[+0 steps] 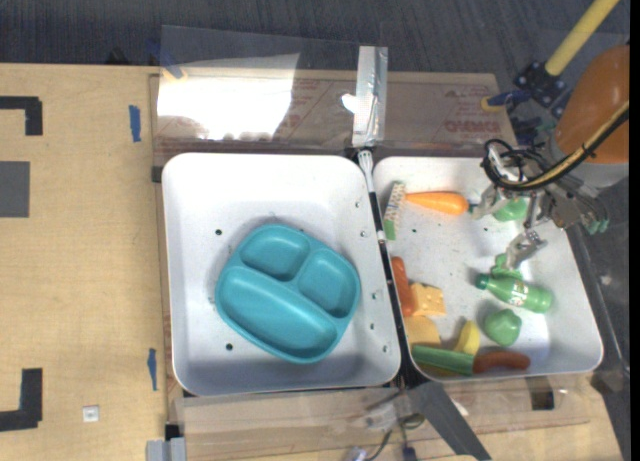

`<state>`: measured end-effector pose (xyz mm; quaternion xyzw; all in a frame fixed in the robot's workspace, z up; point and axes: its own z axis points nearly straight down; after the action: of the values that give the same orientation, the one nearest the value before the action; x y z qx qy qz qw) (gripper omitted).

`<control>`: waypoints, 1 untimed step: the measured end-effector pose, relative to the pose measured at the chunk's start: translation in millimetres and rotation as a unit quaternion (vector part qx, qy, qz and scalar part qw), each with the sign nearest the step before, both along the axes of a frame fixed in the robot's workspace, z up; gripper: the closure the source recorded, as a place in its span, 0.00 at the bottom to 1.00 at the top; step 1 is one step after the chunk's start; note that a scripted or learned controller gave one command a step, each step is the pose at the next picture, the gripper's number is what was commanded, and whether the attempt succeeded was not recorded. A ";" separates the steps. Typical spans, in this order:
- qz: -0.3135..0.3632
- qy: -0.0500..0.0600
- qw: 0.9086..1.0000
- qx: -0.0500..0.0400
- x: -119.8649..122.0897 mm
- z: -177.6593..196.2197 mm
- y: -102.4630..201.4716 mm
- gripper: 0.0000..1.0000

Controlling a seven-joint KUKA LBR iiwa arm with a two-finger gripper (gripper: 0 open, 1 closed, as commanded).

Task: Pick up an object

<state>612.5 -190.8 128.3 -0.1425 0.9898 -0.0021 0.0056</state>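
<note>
My gripper (522, 242) hangs low over the right bin (585, 334), near its far right part, below the orange-banded wrist. A small green piece (510, 211) lies right beside the gripper's upper side; whether the two touch I cannot tell. Just below the gripper lies a green bottle (517, 292) on its side, with a green rounded toy (502, 326) nearer still. An orange carrot (436, 203) rests at the bin's far left. A yellow cheese wedge (426, 300) and an orange-red piece (400, 275) sit by the left wall.
The left bin (190, 199) holds a teal divided plate (288, 292). Along the right bin's near edge lie a yellow banana (466, 336), a green cucumber (440, 357) and a red sausage (501, 359). Cables and a yellow pole (590, 14) stand at the back right.
</note>
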 end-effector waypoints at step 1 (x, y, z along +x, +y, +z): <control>0.102 -0.001 0.995 -0.001 -87.3 -38.7 19.8 0.00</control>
<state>525.2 -171.1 89.6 -0.2428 0.9701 -0.0024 0.0067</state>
